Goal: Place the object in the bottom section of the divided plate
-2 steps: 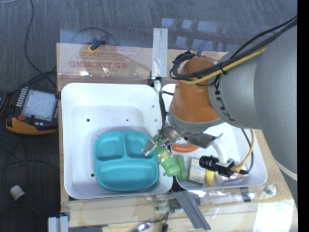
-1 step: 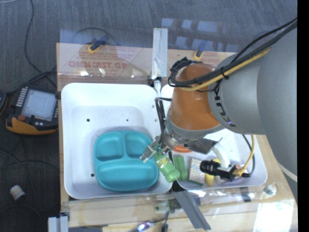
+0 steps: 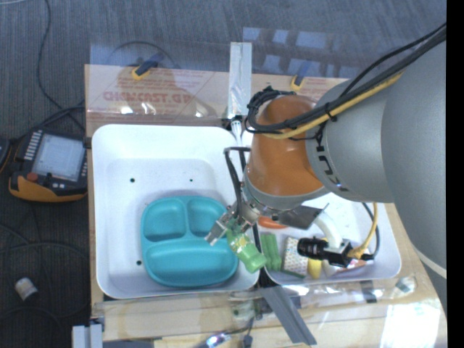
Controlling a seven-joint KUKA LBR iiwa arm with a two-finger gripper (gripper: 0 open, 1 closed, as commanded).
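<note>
The step in hand appears to be the carry: the pincer (image 3: 230, 227) sits over the wall between the two bins, at the right rim of the teal divided plate (image 3: 187, 241). A light green object (image 3: 246, 252) hangs just below the fingertips, touching them; it seems to be clamped between the fingers, though the arm's bulk hides the grip and the hold cannot be confirmed as firm.

The plate lies in the left bin (image 3: 156, 151). Its two small sections face the far side; the single large section lies nearest the viewer and is taken to be the bottom section. The green object is at that section's right edge, not yet over its floor.

Next move, as judged: shift the pincer leftward until the object is above the middle of the large section, lower, then release. Risk: the object may catch the plate rim or drop between the bins.

Arm pose: the grey arm (image 3: 406, 136) reaches in from the right, orange band (image 3: 283, 151) above the wrist, tool pointing down and leftward. The right bin (image 3: 388, 256) holds several small items.
</note>
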